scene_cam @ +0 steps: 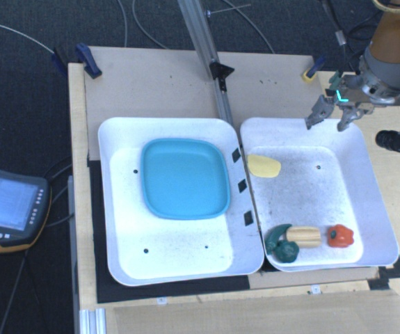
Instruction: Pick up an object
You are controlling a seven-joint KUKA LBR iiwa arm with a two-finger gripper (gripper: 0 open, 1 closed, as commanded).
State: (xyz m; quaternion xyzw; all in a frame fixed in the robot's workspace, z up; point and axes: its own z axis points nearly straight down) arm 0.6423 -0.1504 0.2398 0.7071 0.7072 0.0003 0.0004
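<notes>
My gripper [330, 120] hangs open over the far rim of the right bin [366, 160], with nothing between its two fingers. In that bin a yellow lemon-shaped piece [264, 165] lies at the far left, well to the left of the gripper. Along the bin's near edge sit a dark green vegetable [282, 243], a tan bread-like stick [304, 236] and a red pepper [339, 236], side by side and close together.
The left bin [116, 186] holds a square blue plate [186, 178]. A metal pole [201, 26] slants down to the gap between the bins. A teach pendant [8, 207] lies off the bench at left. Blue clamps grip the board's far corners.
</notes>
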